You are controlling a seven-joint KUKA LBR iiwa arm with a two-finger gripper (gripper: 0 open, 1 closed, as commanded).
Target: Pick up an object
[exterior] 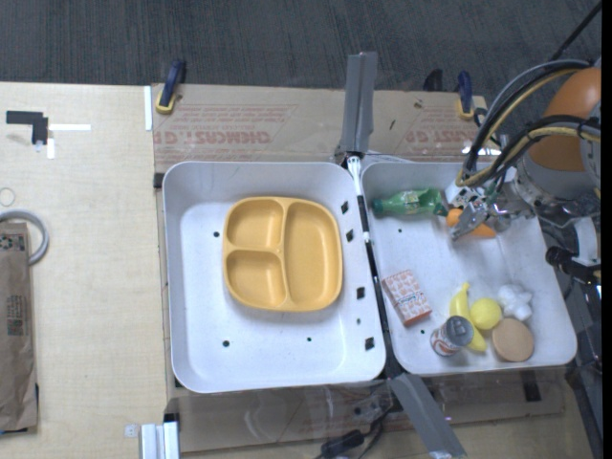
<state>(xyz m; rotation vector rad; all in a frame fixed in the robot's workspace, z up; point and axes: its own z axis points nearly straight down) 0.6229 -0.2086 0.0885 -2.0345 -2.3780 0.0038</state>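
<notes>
2 white bins (182, 285), 1 yellow divided plate (284, 253), 1 green bottle (409, 202).

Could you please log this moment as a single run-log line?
end effector: low in right bin, at orange item | grasp: unconfirmed | green bottle: lying beside it | yellow tray: left bin

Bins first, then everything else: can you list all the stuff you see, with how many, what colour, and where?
bins: 2, white, side by side on the bench
plate: 1, yellow, three sections, left bin
bottle: 1, green, lying at the right bin's far side
orange thing: 1, orange, right bin, under the gripper
box: 1, red and white, right bin
banana: 1, yellow, right bin
ball: 1, yellow, beside the banana
white thing: 1, white, right bin
disc: 1, tan, right bin's near corner
can: 1, grey top, right bin
clamps: 2, blue and yellow, far edge
gripper: 1, grey, over the right bin
</notes>
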